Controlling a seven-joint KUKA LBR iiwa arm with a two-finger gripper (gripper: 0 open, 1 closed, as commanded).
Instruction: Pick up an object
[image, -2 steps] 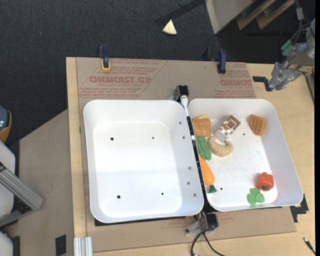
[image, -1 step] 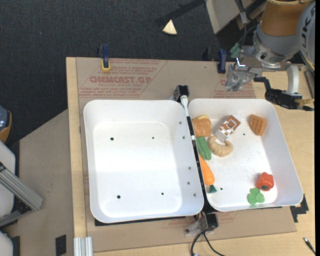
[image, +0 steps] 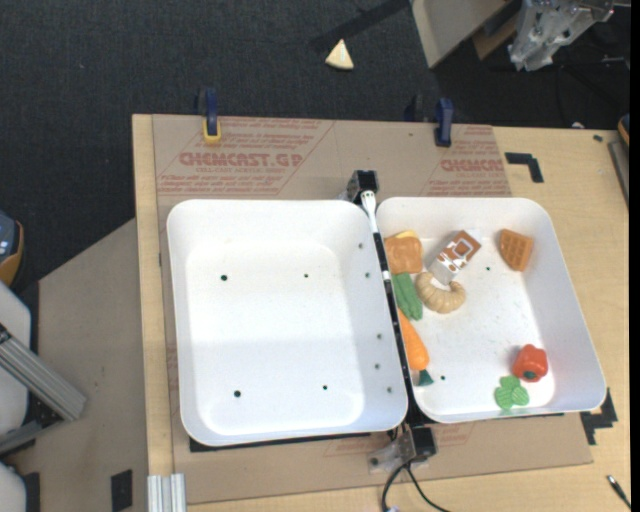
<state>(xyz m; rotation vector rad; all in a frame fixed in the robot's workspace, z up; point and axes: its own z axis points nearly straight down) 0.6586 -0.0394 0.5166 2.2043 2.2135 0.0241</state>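
Camera view: hand (image: 545, 38) at the top right corner, well beyond the bench (image: 300, 150); whether it is released or clenched cannot be told. Right bin (image: 570, 300) holds toy foods clustered along its left wall: bread slice (image: 404, 253), green pod (image: 407, 297), carrot (image: 414, 342), croissant (image: 441, 293). Red pepper (image: 531, 362) sits near the front rim. Left bin (image: 270, 320) adjoins it.
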